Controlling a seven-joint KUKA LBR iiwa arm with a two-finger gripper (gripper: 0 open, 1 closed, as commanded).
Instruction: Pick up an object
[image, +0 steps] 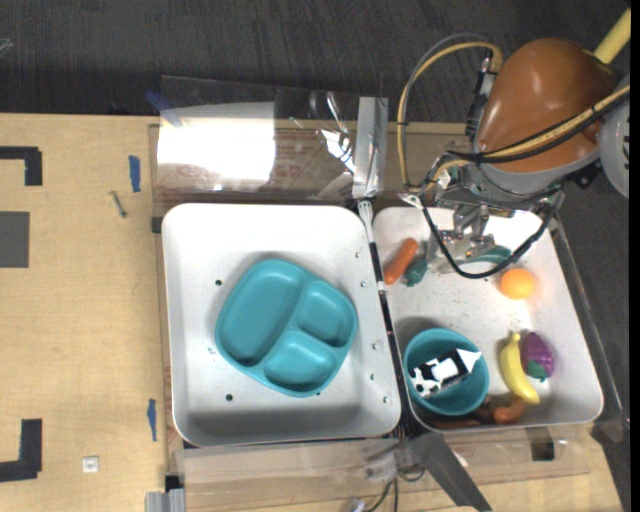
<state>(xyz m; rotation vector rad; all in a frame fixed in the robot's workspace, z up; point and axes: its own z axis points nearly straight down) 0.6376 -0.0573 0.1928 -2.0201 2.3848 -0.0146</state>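
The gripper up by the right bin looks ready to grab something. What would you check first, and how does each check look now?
1. Gripper is over the right bin: ok.
2. Fingers open or shut: cannot tell.
3. Something lies beneath it: ok, a teal object sits there, partly hidden.
4. Carrot is close on the left, could get bumped: not ok.
5. Orange ball lies apart from the gripper: ok.
6. Nothing already held: cannot tell.

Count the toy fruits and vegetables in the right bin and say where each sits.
4 visible: a carrot near the left wall, an orange at right, a banana and purple fruit touching below it. The arm may hide more.
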